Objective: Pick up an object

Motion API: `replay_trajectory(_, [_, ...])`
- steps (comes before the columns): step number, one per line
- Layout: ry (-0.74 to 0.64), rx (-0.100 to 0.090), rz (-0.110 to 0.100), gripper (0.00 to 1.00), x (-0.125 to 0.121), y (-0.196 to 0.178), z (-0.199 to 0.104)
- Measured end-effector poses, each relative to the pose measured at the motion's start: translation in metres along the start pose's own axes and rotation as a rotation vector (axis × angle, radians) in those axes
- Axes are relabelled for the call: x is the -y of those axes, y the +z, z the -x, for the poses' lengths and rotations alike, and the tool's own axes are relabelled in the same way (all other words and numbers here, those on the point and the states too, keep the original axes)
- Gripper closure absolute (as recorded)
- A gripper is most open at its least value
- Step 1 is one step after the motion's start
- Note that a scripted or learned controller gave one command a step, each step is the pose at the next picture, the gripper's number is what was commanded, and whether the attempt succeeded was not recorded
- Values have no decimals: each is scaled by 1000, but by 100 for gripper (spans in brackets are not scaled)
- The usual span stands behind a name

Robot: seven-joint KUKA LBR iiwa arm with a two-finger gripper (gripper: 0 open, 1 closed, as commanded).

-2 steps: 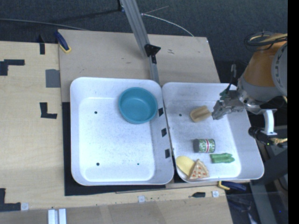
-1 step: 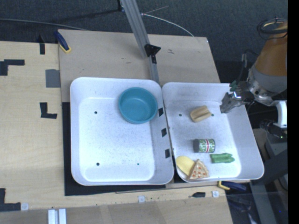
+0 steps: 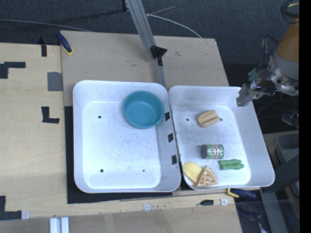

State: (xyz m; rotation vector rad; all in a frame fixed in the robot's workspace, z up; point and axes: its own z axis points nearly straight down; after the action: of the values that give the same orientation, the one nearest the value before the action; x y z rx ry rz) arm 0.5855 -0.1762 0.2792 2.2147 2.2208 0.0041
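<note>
The right bin (image 3: 252,130) holds a tan bread roll (image 3: 208,118), a small green and red can (image 3: 213,151) lying on its side, a green vegetable piece (image 3: 230,164), a yellow wedge (image 3: 191,171) and a pizza slice (image 3: 207,177). A blue bowl (image 3: 143,109) sits in the left bin (image 3: 87,144) at its back right. My gripper (image 3: 244,97) hangs over the right bin's back right corner, well apart from the roll. Nothing shows between its dark tips.
A grey metal pole (image 3: 141,21) slants down from the top to the gap between the bins. Black tape marks (image 3: 48,114) lie on the wooden bench to the left. Cables trail beside the arm at the right.
</note>
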Motion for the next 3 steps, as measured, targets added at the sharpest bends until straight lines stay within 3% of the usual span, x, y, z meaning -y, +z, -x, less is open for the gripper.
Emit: replay_trajectory(3, [-4,-3,-8,100,41,21,-169])
